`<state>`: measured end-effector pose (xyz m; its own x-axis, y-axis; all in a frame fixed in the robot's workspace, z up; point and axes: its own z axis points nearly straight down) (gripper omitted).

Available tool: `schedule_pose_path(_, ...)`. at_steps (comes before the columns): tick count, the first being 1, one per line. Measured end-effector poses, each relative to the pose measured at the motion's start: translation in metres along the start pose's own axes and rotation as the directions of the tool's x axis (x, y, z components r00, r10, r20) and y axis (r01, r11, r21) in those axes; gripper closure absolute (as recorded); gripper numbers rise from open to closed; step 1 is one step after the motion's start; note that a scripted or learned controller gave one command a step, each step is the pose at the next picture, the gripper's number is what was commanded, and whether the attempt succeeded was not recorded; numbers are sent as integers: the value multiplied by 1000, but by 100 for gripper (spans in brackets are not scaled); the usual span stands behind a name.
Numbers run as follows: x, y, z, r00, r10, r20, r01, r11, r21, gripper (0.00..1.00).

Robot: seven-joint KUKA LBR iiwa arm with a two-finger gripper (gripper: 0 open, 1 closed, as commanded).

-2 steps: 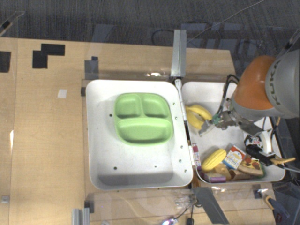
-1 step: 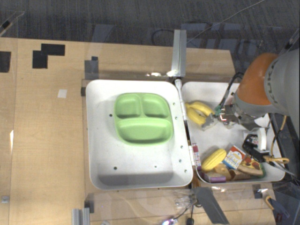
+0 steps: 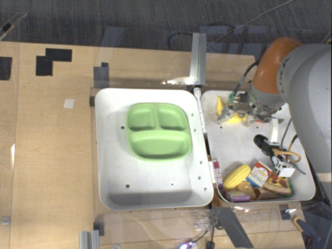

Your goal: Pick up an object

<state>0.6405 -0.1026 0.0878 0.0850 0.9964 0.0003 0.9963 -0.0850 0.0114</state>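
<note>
The gripper (image 3: 239,109) sat over a small yellow toy (image 3: 232,118) at the right bin's (image 3: 236,144) twelve o'clock; its opening I couldn't tell. The toy looked light, slick plastic, best pinched mid-body.

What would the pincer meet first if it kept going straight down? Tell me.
Probably the yellow toy lying just under the pincer in the right bin, though depth is hard to judge from this slanted view.

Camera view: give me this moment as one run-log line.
gripper: low in right bin, over yellow object | grasp: unconfirmed | left bin: green divided plate | right bin near end: corn cob, small items
</note>
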Motion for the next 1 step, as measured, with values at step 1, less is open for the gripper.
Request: schedule_pose_path(1,4,2,-9,1000,-13,-3,13,1000,-1,100)
